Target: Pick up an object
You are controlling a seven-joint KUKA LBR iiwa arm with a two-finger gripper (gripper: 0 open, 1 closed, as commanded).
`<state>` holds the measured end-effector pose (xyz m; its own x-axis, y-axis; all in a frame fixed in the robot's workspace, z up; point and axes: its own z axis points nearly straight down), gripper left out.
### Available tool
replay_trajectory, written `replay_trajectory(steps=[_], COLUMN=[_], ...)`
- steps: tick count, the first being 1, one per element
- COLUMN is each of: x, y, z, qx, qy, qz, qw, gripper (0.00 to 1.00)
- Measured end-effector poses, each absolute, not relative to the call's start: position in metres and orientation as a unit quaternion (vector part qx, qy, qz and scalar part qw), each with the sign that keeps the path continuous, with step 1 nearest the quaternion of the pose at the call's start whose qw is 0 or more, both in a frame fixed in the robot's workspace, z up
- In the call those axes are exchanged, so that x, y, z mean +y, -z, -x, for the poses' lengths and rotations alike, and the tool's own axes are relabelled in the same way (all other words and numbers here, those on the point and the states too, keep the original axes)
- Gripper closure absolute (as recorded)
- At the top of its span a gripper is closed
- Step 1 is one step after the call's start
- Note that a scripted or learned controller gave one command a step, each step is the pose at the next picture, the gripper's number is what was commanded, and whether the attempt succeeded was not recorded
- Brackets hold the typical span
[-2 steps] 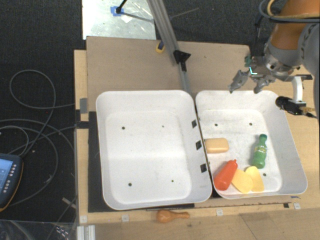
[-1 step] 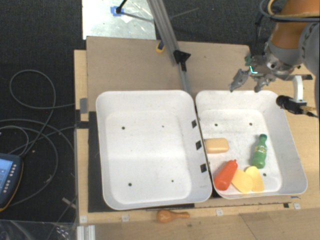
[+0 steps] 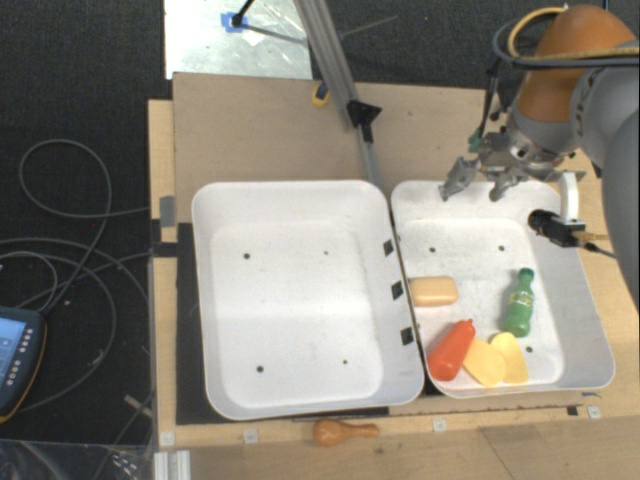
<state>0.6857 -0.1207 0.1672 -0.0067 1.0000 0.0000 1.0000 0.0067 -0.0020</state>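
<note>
Camera view looks down on a brown table carrying two shallow white bins side by side. Nothing lies in the left bin, whose bare floor has a few small dark holes. All the loose things sit in the right bin, gathered in its near half. A tan block lies close to the wall shared with the left bin. A green bottle lies tilted towards the right side. Nearer the front rim, a red-orange bottle lies at a slant, and just beside it are two pale yellow pieces, touching or overlapping each other. A brown pear-shaped thing lies outside both bins, on the table's front edge.

The arm enters from the right, and its tool hangs over the far rim of the right bin, well apart from everything in it. Its fingers are spread, with nothing between them.
</note>
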Motion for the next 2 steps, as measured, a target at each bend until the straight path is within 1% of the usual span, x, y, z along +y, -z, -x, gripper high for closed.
replay_trajectory(steps=[1,2], x=[-0.127,-0.128], y=[-0.120,-0.090], z=[-0.692,-0.691], qx=[-0.709,-0.709], qy=[-0.0007,-0.0045], qz=[0.705,0.706], qw=[0.000,0.004], gripper=[0.00,0.00])
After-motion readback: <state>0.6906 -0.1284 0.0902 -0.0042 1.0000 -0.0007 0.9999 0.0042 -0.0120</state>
